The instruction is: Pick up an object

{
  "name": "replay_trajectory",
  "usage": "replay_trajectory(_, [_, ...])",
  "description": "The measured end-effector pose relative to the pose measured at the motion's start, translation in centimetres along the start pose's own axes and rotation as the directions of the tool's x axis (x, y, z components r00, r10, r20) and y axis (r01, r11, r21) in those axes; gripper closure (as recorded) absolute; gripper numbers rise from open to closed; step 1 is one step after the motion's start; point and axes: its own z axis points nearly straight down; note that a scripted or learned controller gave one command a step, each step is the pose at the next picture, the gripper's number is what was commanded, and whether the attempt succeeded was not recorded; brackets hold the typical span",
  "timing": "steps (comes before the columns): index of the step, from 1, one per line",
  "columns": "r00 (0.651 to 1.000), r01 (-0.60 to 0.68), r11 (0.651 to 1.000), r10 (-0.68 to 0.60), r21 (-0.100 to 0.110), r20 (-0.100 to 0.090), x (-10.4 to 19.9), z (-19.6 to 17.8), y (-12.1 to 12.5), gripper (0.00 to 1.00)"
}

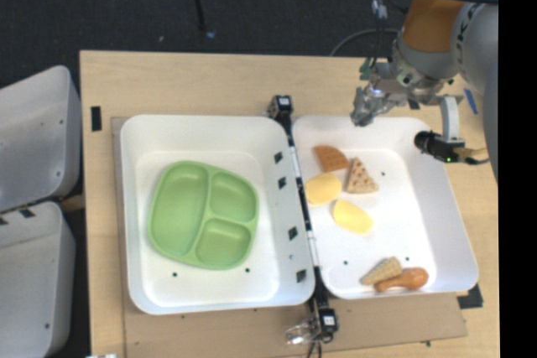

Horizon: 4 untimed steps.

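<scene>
The claw (366, 115) hangs over the far rim of the right bin (436, 218), at about 12 o'clock of that bin, with nothing between its tips. Whether it is wide or narrow cannot be told from this slant: the tips read as one dark grey lump against the white rim.

Any of the food pieces would serve the task. Nearest, toward 7 o'clock from the claw, lies a brown bread slice (331, 158), with a triangular pizza wedge (362, 177) just beside it at 4 o'clock. Touching or nearly touching the bread at 6 o'clock is a round yellow piece (322, 189), and a second yellow piece (352, 216) sits just beyond. Well apart, at the bin's near edge, a cracker-like wedge (381, 270) leans against an orange sausage (404, 280).

A good pick would probably take a piece that stands alone. The second yellow piece has bare floor on most sides; the bread and first yellow piece crowd each other, so the tips might catch both. The claw should likely descend straight and centred, straddling the narrower width.

The left bin (134, 180) holds a green divided plate (204, 215). The arm's upper part is cut off at the frame's right, and the pieces' thickness is hard to judge from above.
</scene>
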Motion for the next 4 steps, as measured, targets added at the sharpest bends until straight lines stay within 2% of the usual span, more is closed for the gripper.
replay_trajectory(1, [1.0,0.007,1.0,-0.007,0.001,0.0,-0.3,-4.5,0.6,1.0])
replay_trajectory(2, [1.0,0.008,1.0,-0.008,0.007,-0.001,4.3,-4.0,-2.1,1.0])
replay_trajectory(3, [1.0,0.01,1.0,-0.01,0.007,-0.002,10.2,-2.9,-3.3,1.0])
replay_trajectory(4, [1.0,0.009,1.0,-0.009,0.007,-0.001,14.6,-1.7,-4.5,1.0])
